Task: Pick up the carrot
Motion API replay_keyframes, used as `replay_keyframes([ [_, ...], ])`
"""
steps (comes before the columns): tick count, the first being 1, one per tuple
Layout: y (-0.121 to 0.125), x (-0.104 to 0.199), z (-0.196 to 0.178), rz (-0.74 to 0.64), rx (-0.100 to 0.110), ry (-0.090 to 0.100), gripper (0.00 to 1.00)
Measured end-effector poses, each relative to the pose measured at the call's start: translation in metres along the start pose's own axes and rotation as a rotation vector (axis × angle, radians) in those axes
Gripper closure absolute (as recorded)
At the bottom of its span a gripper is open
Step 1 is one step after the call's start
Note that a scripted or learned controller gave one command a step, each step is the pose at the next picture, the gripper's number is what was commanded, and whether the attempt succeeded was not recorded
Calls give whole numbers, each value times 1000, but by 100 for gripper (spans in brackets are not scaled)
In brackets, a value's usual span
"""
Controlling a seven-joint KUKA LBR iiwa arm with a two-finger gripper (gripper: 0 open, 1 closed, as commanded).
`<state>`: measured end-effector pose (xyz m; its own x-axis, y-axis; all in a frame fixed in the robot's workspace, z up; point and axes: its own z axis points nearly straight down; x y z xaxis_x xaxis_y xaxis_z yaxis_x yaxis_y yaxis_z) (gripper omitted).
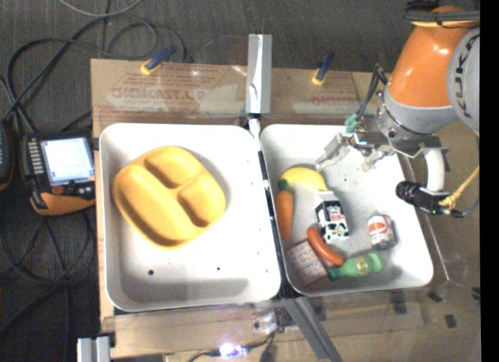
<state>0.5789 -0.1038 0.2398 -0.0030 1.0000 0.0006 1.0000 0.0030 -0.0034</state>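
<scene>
The gripper (349, 148) hangs over the back of the right bin (421, 271), its fingers apart with nothing between them. The carrot (284, 212) lies well apart from it by the bin's left wall, just beside a lemon (302, 177), with a hot dog (325, 246) near its tip.

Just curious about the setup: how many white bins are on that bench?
2. The left bin holds a yellow divided plate; the right bin holds the carrot and other small items.
</scene>
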Motion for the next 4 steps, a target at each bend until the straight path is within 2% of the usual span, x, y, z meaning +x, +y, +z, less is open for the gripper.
replay_keyframes([
  [1,-7,9,104,-235,-1,1,0],
  [2,-70,-3,148,-437,-23,-7,0],
  [3,-69,-2,139,-437,-23,-4,100],
  [4,-95,83,57,-247,0,-1,100],
])
